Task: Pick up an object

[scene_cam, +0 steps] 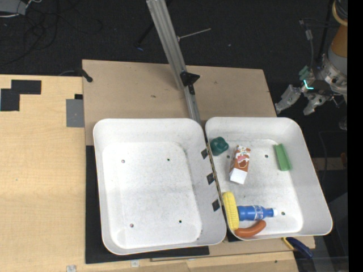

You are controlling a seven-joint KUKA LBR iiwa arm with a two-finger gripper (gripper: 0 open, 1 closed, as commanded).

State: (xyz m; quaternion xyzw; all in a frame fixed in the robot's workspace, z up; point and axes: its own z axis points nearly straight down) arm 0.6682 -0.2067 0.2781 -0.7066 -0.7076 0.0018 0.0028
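Nearest the camera, at 6 o'clock in the right bin (pixel 309 169), an orange sausage-shaped piece (pixel 250 229) is seen touching a blue bottle (pixel 254 212) beside a yellow corn cob (pixel 229 210). Toward 12 o'clock a small carton (pixel 240 164), a teal lump (pixel 219 146) and a green block (pixel 282 157) are scattered. The end effector (pixel 306 99) is held outside the bin at 1 o'clock, spread and grasping nothing.

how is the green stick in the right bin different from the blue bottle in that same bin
The flat light-green rectangular block lies alone near the far right of the right white bin, while the blue plastic bottle lies at the near edge. The block runs front to back; the bottle lies crosswise. The block touches nothing; the bottle sits between a yellow corn-like piece and an orange sausage-like piece. Both are elongated and lying flat.
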